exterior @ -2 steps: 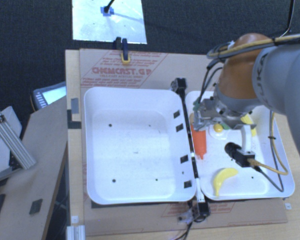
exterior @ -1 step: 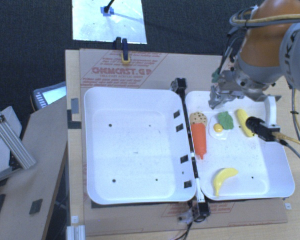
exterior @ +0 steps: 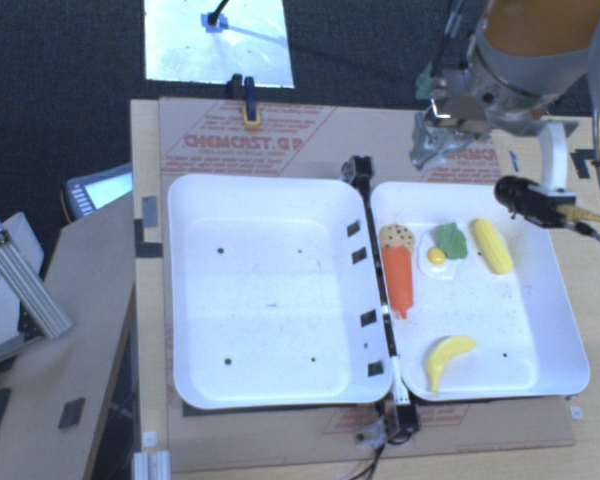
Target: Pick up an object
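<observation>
While the pincer (exterior: 432,148), grip state unclear, hovers, carrot (exterior: 398,280) touches cookie (exterior: 396,236).

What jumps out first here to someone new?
The toy food bunched in the right bin: an orange carrot along its left wall, corn near the back, a banana at the front. Then the arm, orange-banded, with its gripper hovering above the bin's back edge.

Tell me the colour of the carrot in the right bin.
Orange, clearest in the camera view: the carrot lies along the bin's left wall.
</observation>
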You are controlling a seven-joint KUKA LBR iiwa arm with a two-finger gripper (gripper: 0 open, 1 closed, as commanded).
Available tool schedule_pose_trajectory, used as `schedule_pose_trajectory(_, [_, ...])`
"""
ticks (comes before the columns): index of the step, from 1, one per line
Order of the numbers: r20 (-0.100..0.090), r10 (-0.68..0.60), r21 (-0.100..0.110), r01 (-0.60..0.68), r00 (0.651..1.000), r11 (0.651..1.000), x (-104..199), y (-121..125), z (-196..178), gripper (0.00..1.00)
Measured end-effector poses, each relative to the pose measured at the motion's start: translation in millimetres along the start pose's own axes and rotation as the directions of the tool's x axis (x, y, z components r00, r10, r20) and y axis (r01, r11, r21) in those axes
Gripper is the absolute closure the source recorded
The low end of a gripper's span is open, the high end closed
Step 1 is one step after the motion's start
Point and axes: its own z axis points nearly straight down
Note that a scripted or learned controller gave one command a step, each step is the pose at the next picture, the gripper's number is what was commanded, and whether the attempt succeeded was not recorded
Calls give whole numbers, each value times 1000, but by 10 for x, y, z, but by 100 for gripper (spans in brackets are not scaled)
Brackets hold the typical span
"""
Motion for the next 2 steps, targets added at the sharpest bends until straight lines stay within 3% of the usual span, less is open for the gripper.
schedule_pose_trajectory(1, [-1,1,0,-1,1000,1000,402,-197,-1175,100])
schedule_pose_trajectory(2, [1,5,12,-5,1000,1000,412,-687,-1291,100])
